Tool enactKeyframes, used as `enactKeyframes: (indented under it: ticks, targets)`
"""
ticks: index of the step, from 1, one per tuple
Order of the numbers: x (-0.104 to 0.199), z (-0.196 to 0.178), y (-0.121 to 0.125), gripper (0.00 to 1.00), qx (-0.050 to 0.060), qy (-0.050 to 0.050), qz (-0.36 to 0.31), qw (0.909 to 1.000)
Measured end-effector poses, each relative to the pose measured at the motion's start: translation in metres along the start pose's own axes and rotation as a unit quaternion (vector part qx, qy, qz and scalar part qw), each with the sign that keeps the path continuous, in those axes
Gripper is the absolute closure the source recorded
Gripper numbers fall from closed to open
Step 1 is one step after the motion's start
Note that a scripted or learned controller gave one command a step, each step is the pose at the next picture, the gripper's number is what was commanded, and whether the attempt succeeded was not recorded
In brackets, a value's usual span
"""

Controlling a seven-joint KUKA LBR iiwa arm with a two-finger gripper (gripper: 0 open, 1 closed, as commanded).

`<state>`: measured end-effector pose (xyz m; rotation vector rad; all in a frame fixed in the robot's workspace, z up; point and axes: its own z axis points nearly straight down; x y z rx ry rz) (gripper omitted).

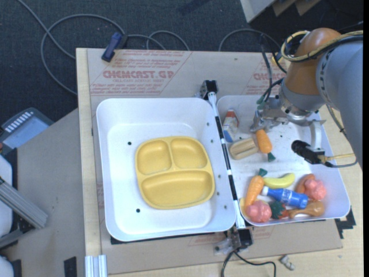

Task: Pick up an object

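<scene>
In the right bin (340,180), my gripper (262,126) hangs over the upper left part. An orange toy carrot (264,142) has its upper end between the fingers, and its body slants down toward the bin's middle. The gripper is shut on that upper end. A tan bread-like piece (243,149) lies just left of the carrot. Lower in the bin lie a second carrot (253,190), a yellow banana (279,181), a blue bottle (289,198) and pink toys (260,211).
The left bin (115,126) holds a yellow divided tray (173,172). A small red and white bottle (230,122) stands by the divider between the bins. A black part (305,150) juts out beside the wrist on the right. Cables lie beyond the bench.
</scene>
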<state>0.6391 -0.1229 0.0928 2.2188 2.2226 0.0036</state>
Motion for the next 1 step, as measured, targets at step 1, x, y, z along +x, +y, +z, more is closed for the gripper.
enactKeyframes:
  ticks: [1]
  targets:
    - [0.0584, -0.0927, -0.0389, 1.00, 0.000, 0.000, 0.000, 1.0000]
